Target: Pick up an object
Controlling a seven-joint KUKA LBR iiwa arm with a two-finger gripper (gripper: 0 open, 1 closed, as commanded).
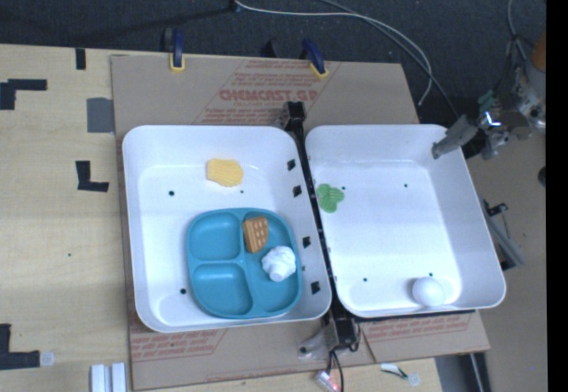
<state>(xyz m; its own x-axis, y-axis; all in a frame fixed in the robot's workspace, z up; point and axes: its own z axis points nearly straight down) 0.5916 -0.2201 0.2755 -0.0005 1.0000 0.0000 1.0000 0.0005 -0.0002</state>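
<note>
Nearest the camera, a small white ball [428, 291] sits at five o'clock in the right white bin [390, 213]. Farther back, a green leafy piece [330, 198] lies against that bin's nine o'clock wall. Farthest, the gripper [457, 140] hangs over the one o'clock rim; jaw state cannot be told. The ball lies toward six o'clock from it, the likeliest pick.

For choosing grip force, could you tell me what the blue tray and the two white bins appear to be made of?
The blue tray looks like moulded plastic, matte to satin: uniform colour, rounded compartment ridges. The left white bin and right white bin look like thin, smooth plastic with soft, rounded rims; their faint sheen suggests a semi-gloss finish, though that is uncertain.
</note>
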